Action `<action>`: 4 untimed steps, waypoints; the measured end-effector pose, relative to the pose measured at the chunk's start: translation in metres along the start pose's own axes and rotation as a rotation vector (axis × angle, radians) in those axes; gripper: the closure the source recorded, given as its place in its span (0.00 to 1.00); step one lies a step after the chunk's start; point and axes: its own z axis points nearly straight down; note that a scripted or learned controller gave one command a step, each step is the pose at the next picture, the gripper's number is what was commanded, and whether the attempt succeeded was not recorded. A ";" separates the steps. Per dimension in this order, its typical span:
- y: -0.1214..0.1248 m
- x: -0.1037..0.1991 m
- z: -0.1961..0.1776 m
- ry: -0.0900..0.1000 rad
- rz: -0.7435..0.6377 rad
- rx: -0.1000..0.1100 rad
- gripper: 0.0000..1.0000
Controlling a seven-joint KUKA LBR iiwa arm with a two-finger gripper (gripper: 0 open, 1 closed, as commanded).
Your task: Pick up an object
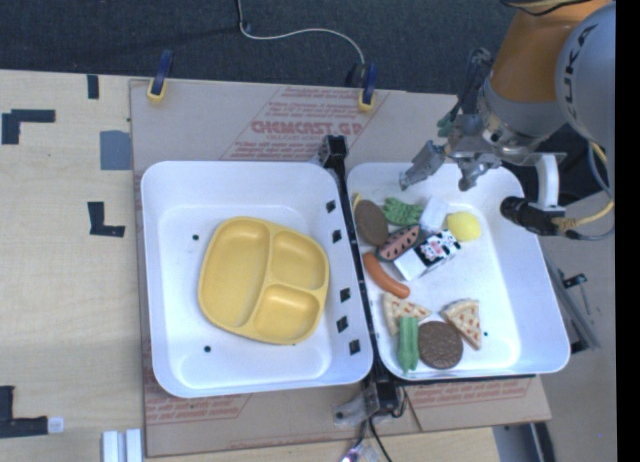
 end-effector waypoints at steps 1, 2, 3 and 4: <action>0.000 0.002 0.128 -0.006 0.001 -0.021 0.00; -0.001 0.003 0.120 -0.004 0.000 -0.016 1.00; -0.001 0.003 0.121 -0.004 0.000 -0.015 0.00; 0.040 0.013 0.143 -0.002 -0.002 0.003 0.00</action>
